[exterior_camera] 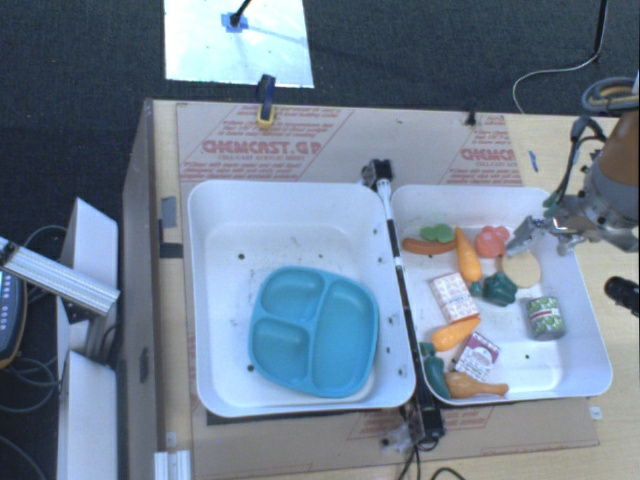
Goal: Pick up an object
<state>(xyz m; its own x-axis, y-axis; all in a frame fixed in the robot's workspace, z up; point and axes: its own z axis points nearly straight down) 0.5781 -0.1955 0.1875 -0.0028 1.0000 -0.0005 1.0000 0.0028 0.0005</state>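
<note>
End effector (532, 234) hovers over the right white bin (590, 368), finger state indeterminate. Nearest object: pale round disc (522, 269) directly below; orange plastic carrot (467, 254) lies leftward, long axis upright.

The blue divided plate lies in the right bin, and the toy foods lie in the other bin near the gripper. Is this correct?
Not quite. The camera view shows the blue divided plate in the left bin, not the right one. The toy foods, such as the carrot, lie in the right bin, near the gripper.
</note>
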